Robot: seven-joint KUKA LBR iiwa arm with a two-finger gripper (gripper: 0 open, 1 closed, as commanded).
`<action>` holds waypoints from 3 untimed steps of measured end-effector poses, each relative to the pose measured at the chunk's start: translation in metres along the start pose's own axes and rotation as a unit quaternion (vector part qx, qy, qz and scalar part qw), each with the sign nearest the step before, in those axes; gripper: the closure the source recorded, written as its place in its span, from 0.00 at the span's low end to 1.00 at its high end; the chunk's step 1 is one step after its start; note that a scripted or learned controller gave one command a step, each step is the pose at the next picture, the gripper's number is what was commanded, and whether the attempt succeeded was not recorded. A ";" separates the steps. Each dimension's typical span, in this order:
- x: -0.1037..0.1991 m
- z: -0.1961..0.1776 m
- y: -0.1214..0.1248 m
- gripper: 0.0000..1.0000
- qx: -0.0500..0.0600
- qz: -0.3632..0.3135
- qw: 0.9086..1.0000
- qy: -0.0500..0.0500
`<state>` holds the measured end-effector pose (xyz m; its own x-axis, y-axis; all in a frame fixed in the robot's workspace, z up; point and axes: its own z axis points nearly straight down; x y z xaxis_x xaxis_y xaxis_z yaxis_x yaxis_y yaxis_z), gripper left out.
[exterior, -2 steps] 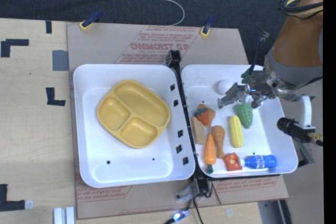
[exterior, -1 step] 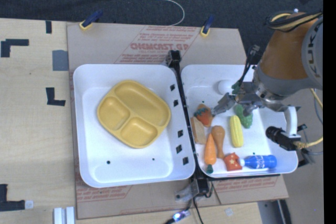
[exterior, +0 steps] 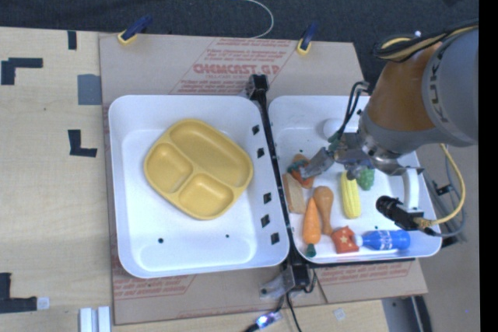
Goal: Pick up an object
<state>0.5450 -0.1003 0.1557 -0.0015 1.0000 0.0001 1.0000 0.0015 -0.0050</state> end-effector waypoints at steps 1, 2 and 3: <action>0.005 0.045 0.004 0.00 -0.001 0.001 1.000 -0.001; -0.004 0.064 0.008 0.00 -0.011 0.005 1.000 -0.008; 0.001 0.059 0.005 1.00 -0.005 0.003 1.000 -0.003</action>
<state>0.5501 -0.0992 0.0971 0.0037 1.0000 -0.0065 1.0000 -0.0037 0.0058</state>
